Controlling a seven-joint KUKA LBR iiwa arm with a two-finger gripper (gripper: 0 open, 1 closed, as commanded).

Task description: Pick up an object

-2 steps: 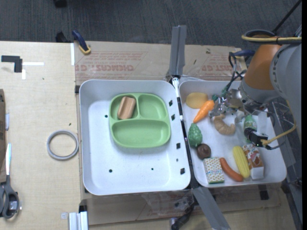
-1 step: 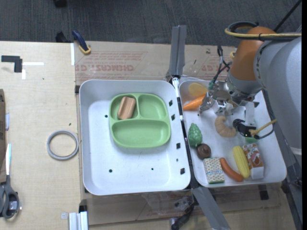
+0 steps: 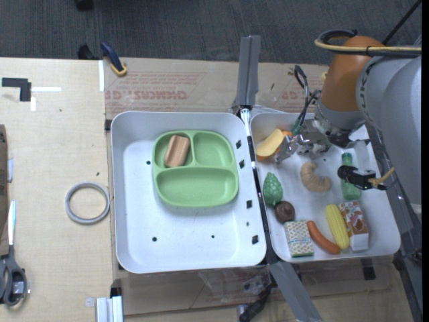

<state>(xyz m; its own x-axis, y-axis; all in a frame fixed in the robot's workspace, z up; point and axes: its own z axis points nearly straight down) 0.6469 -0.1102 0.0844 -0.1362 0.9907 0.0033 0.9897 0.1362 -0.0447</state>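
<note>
1. The arm (image 3: pixel 375 79) reached in from 3 o'clock, its orange band at the 1 o'clock corner of the right bin (image 3: pixel 385 247).
2. The gripper (image 3: pixel 303 143) hung low over the 11 o'clock part of the right bin. Whether it was open or closed could not be told, and nothing was seen held.
3. A yellow-orange wedge (image 3: pixel 270 144) lay just at 9 o'clock of the gripper, near the bin's left wall.
4. A croissant (image 3: pixel 314 178) lay just at 5 o'clock of the gripper, apart from it.
5. A green bottle (image 3: pixel 349 180) lay at 3 o'clock of the croissant.
6. A green leafy piece (image 3: pixel 272 188) and a brown round piece (image 3: pixel 285 211) lay along the left wall, at 7 o'clock of the gripper.
7. Along the 6 o'clock edge lay a small box (image 3: pixel 299 239), a carrot (image 3: pixel 322 238), a corn cob (image 3: pixel 336 226) and a carton (image 3: pixel 354 224).
8. The left bin (image 3: pixel 181 247) held a green divided plate (image 3: pixel 196 186) with a bread roll (image 3: pixel 176 150) in its 10 o'clock compartment.
9. A grey ring (image 3: pixel 87 202) lay on the bench (image 3: pixel 47 146) at 9 o'clock of the left bin.
</note>
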